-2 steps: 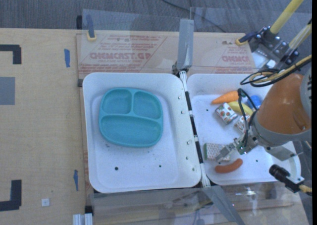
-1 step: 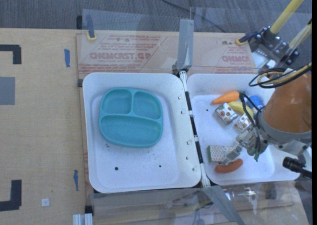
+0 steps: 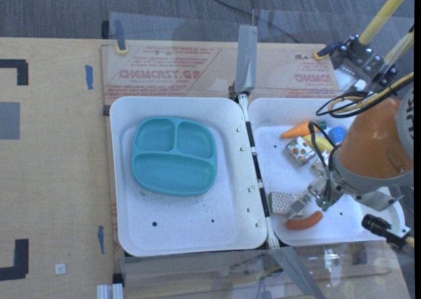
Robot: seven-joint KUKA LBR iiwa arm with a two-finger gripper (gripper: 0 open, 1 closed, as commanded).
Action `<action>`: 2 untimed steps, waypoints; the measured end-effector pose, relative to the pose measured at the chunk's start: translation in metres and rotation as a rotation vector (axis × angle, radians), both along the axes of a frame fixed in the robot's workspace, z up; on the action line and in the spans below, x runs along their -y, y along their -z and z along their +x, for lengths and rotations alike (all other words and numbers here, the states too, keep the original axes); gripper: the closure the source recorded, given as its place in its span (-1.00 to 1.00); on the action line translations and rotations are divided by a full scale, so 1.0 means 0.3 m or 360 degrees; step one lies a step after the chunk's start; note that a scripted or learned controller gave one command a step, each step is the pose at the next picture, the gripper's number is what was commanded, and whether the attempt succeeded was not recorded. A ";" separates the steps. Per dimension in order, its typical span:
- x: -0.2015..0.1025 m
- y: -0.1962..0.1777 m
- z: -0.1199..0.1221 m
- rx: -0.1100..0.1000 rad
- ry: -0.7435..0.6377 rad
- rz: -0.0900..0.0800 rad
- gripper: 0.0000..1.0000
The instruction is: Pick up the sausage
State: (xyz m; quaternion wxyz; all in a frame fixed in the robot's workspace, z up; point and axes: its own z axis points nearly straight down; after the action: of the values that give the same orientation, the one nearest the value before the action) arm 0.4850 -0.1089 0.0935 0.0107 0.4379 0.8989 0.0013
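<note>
The sausage (image 3: 304, 222), a short reddish-brown link, lies flat on the floor of the right bin (image 3: 342, 228) near its front edge. My gripper (image 3: 310, 204) hangs just above and slightly behind it, at the end of the grey arm with the orange band. The gripper is open, with one fingertip (image 3: 298, 209) to the left and the other nearer the wrist. Nothing sits between them. The sausage is fully in sight and apart from the gripper.
A green-grey patterned piece (image 3: 281, 203) lies just left of the gripper by the bin divider. Further back are a printed packet (image 3: 300, 153), an orange carrot (image 3: 296, 131) and a blue item (image 3: 337, 134). The left bin (image 3: 125, 225) holds a teal divided plate (image 3: 174, 156).
</note>
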 end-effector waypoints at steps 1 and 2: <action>-0.012 -0.002 0.009 0.0008 -0.0300 -0.0006 -1.00; 0.134 0.002 0.005 -0.0003 -0.0068 0.0013 -1.00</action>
State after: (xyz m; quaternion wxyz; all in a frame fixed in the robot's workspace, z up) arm 0.4864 -0.1491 0.0930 0.0081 0.4188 0.9080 0.0049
